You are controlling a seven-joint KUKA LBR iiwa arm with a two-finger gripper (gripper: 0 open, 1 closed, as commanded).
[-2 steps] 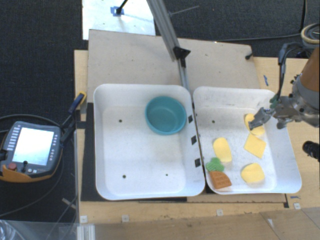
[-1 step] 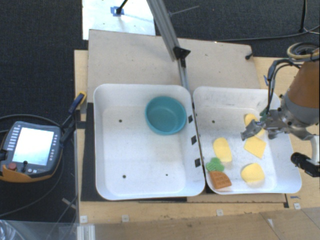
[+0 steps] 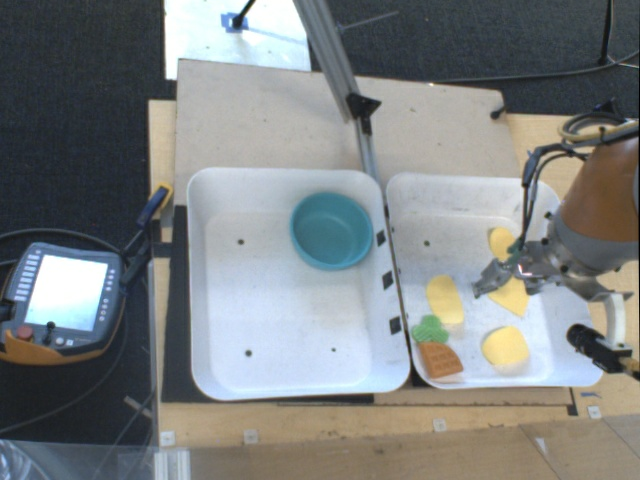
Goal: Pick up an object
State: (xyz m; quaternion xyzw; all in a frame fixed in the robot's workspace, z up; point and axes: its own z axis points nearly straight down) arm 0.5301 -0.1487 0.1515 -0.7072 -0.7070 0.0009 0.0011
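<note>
My gripper hangs low in the right bin, reaching in from the right. It sits just above a yellow wedge and partly covers it. Behind the gripper lies a small yellow piece. A yellow oblong lies to the gripper's left, and a round yellow piece rests near the bin's front. In the front left corner sit a green leafy item and an orange-brown block. I cannot see anything held.
A teal bowl stands at the back of the left bin. A metal pole slants down to the divide between the bins. A teach pendant lies off the bench at the left.
</note>
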